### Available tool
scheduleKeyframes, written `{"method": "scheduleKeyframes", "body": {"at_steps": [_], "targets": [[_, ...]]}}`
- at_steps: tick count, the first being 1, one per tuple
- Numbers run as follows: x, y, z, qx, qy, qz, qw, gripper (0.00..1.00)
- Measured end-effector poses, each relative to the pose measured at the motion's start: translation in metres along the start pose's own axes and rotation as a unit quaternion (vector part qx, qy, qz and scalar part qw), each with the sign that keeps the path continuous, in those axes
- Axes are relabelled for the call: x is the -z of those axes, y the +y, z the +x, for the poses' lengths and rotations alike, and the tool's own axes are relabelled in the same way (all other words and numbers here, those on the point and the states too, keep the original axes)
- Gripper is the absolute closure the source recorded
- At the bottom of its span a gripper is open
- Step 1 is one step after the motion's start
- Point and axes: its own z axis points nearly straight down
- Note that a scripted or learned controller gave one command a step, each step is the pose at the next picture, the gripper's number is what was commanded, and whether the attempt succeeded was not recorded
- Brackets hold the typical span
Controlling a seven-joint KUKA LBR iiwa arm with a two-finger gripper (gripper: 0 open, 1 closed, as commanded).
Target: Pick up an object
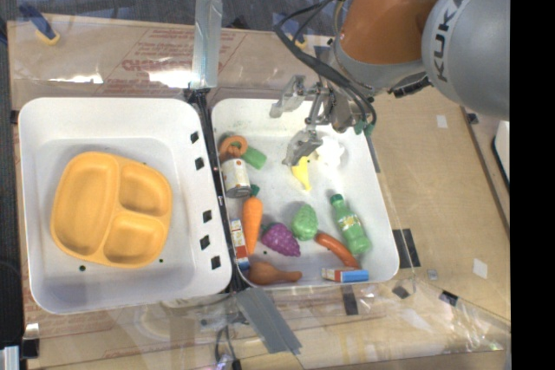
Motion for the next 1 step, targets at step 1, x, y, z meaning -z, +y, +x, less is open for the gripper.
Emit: {"method": "scheduleKeyframes", "body": {"at_steps": [1], "targets": [[0.0116,-0.0872,-0.0223,-0.023,-0.001,0.001,0.9997,0.0]]}}
